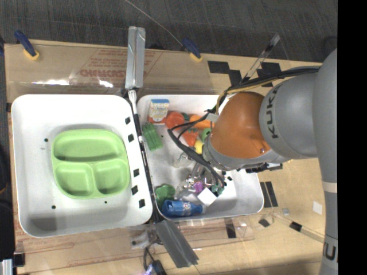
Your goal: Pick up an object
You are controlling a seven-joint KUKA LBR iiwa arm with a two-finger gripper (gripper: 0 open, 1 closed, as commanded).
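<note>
My gripper [199, 185] hangs low in the right bin [249, 193], near its front, under the orange wrist band. Close around it lie a small purple item [198, 186] and a white piece [206, 197]; whether either is held is hidden. A blue bottle [182, 208] lies on its side just in front of the gripper, with a dark green object [164, 191] to its left. Farther back in the bin are a green ribbed piece [152, 136], orange items [175, 120], a yellow item [199, 148] and a small printed box [159, 109].
The left bin [28, 153] holds a light green divided tray [90, 162]. A grey divider bar [135, 56] stands between the bins at the back. The arm's bulk covers the right half of the right bin.
</note>
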